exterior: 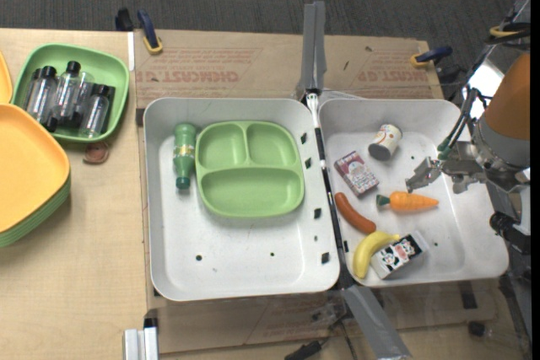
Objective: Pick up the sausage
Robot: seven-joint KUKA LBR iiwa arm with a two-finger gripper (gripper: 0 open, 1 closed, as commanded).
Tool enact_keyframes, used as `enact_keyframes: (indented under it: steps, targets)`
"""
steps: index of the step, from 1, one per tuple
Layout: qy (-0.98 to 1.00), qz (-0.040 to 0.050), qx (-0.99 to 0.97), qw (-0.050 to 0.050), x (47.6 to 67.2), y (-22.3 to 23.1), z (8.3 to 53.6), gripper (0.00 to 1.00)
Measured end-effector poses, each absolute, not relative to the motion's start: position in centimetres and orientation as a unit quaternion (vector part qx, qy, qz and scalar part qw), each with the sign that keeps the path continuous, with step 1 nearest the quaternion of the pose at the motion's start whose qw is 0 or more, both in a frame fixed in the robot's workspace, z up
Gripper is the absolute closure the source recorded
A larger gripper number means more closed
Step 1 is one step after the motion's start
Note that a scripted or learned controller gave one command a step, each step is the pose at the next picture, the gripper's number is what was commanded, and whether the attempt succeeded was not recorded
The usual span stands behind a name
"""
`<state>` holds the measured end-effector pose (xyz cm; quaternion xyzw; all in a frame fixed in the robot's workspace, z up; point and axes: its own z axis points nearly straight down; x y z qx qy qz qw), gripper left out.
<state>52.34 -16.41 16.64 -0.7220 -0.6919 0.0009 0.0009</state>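
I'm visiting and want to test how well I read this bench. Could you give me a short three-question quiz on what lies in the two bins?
1. True or false: the sausage lies in the right bin.
2. Which thing lies nearest the sausage's lower end? A) the banana B) the cup C) the green bottle
3. Fill in: in the left bin, the bottle lies to the ___ of the green divided plate in the camera view.

Key: 1 true. 2 A. 3 left.

Bonus note: the pincer hovers just above the toy carrot, apart from the sausage.
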Motion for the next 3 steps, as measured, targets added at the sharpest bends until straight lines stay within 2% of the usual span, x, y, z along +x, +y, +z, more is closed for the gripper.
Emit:
enact_keyframes:
  steps: [3]
  targets:
    - [-0.692,0.0009,-0.722,0.001,52.34,-16.41,16.64,0.00]
